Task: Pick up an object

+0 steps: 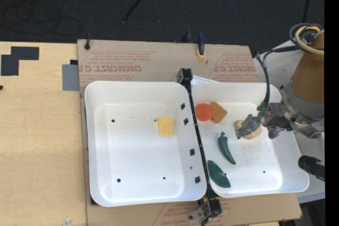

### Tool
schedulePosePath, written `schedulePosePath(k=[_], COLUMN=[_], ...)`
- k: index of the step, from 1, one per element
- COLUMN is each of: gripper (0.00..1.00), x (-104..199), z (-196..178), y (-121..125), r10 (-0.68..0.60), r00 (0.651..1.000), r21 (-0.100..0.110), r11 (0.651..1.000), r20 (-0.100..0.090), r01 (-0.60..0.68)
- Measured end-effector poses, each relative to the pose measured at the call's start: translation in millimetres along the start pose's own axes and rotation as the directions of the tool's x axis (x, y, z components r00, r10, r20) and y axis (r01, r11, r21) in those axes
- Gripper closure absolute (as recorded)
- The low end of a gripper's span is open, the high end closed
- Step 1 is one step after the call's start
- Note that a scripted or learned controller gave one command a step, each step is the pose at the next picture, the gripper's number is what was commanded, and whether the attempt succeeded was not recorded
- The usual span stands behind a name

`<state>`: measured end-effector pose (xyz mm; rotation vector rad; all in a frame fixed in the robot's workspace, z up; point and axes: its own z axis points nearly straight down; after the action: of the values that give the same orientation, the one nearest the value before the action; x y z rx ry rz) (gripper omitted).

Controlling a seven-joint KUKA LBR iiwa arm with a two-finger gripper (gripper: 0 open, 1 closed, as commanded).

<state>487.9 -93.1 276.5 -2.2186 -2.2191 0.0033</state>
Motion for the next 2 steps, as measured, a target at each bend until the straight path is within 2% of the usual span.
schedulePosePath(k=[1,2], gripper=[0.0,0.0], x=[5,7], z=[45,196], y=[65,122], r10=[-0.001,-0.003], r00=[1.0,1.0], r21=[0.0,-0.002], r11=[1.0,1.0], r20=[0.001,0.002], r01=[0.001,0.003])
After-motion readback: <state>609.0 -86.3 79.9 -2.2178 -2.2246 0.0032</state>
